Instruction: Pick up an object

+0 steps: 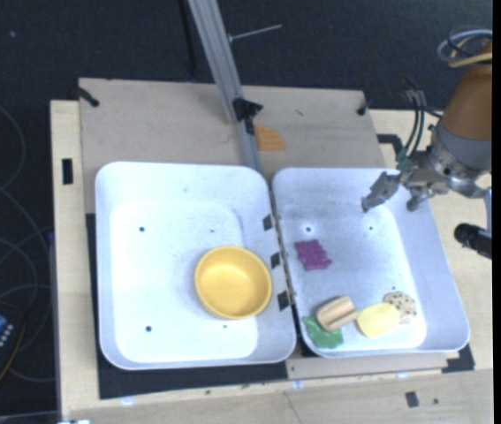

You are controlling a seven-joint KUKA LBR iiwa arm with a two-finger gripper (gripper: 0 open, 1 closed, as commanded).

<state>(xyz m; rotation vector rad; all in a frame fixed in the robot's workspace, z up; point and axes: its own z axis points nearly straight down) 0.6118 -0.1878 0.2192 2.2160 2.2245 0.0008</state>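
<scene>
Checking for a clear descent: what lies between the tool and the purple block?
Nothing: in the camera view, bare white bin floor stretches from the tool down-left to the purple block.

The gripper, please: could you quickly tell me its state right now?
Gripper: open, holding nothing, above the right bin's far edge.

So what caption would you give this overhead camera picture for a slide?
Robot gripper hovering over the right bin of small items; a yellow bowl sits in the left bin.
</scene>
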